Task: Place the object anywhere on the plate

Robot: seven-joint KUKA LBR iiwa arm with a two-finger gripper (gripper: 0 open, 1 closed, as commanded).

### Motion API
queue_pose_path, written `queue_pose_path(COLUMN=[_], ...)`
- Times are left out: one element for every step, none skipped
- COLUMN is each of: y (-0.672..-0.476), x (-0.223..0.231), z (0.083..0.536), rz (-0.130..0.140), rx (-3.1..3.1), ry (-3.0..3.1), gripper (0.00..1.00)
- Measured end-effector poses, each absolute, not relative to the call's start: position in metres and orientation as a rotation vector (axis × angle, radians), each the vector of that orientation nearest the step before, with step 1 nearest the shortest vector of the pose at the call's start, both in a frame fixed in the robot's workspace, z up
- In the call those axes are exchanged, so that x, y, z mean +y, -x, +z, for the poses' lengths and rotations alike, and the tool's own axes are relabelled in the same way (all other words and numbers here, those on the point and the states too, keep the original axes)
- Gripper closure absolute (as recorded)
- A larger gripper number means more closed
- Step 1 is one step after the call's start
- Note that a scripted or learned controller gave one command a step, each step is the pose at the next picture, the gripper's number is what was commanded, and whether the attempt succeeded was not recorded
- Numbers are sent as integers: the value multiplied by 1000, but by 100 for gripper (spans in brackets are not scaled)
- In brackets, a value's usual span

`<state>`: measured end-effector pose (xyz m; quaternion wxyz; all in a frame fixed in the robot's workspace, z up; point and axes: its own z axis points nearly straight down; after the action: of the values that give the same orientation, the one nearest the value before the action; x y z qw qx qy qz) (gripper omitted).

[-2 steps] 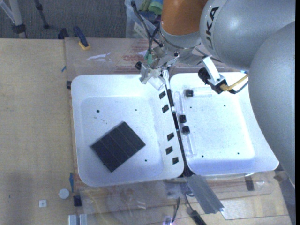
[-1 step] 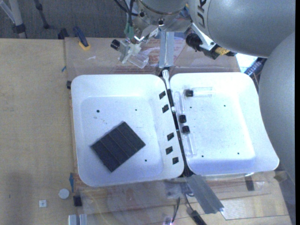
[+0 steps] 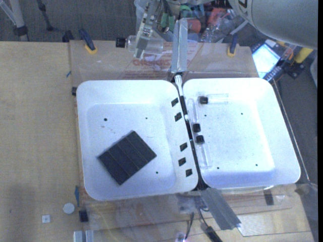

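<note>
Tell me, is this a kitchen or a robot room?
Probably a robot lab, not a kitchen. A big grey robot arm hangs over two white bins on a wooden bench, with clamps and cables around.

The two bins [image 3: 237, 160] look like smooth white plastic with a soft sheen; the plate [image 3: 126, 157] is dark, matt, ribbed in flat strips; the tubes [image 3: 214, 99] look clear as glass or plastic with black caps; the table [image 3: 35, 135] is pale wood, matt; the arm [image 3: 282, 6] is smooth grey, faintly glossy.
</note>
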<state>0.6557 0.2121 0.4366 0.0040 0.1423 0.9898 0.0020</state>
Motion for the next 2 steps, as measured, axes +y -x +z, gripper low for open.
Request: queue_pose_path(y=[-656, -654], x=[213, 226], z=[448, 437], rz=[12, 4], rx=[3093, 3035], ry=[-443, 789], gripper=[100, 100])
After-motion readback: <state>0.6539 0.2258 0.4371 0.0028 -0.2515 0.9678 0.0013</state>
